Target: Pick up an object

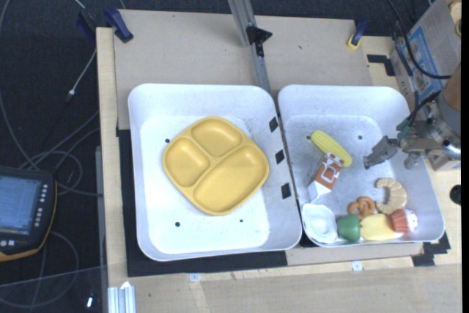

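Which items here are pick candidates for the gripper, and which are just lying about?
Job:
gripper
corn cob
orange carton
croissant
pretzel
yellow lemon

Lying about:
yellow divided plate
blue clamp
handheld pendant

A yellow divided plate [215, 165] is seen in the left bin [146, 113]; toy foods are clustered in the right bin [352, 99].

Robot lab: clamped bench [220, 40], cables [44, 106]

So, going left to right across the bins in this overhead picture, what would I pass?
Yellow divided plate → corn cob → croissant → the robot's gripper sits above that last stretch, over the right bin.
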Available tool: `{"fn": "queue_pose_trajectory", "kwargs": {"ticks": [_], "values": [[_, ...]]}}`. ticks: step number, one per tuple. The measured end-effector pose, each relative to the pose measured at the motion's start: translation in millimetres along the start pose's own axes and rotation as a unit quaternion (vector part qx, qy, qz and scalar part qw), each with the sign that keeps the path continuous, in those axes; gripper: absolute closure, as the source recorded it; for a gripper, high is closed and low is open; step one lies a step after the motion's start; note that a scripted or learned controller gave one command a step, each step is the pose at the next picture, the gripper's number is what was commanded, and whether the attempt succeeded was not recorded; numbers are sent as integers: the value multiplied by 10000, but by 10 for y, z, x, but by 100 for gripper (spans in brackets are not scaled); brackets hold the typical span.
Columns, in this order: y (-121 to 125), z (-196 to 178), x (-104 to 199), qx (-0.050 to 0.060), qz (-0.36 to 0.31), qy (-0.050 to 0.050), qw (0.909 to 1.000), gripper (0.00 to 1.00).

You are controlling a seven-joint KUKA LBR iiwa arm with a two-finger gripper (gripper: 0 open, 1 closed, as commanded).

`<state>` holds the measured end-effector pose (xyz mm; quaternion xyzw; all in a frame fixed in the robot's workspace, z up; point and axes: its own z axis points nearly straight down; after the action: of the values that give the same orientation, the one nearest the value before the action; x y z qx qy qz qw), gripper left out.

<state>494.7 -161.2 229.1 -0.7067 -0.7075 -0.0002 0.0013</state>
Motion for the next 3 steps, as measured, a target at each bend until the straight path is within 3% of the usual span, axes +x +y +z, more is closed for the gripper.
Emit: {"fn": "queue_pose_trajectory", "kwargs": {"ticks": [1,3], "values": [[1,0,-1,-2,-1,-3,10000,0],[-1,1050,40,26,6,6,10000,0]]}}
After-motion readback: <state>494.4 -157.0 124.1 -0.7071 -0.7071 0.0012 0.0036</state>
